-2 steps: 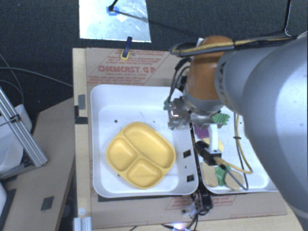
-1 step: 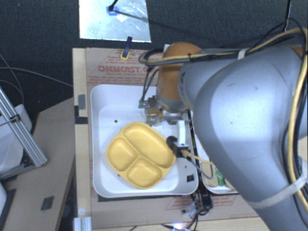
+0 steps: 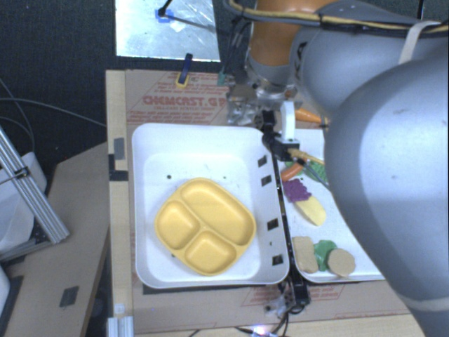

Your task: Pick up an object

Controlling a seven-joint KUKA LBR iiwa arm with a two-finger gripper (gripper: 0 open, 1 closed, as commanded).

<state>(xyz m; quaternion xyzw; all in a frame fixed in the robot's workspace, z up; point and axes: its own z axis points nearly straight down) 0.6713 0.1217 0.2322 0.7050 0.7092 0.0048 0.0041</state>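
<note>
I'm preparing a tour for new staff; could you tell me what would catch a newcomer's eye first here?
The big grey arm with its orange band dominates the right side, reaching over the right bin. Next is the yellow tray, three compartments, lying alone in the left bin. Small toy foods cluster along the right bin's left edge.

One fixed camera watches me from above the bench, tilted down at a slant.

It sits fairly near, facing the left white bin [image 3: 203, 139], which lies mid-frame. The right white bin [image 3: 351, 276] is cut off beside it, my arm [image 3: 379, 118] looming large from the right of that left bin, nearest the lens and covering much.
</note>
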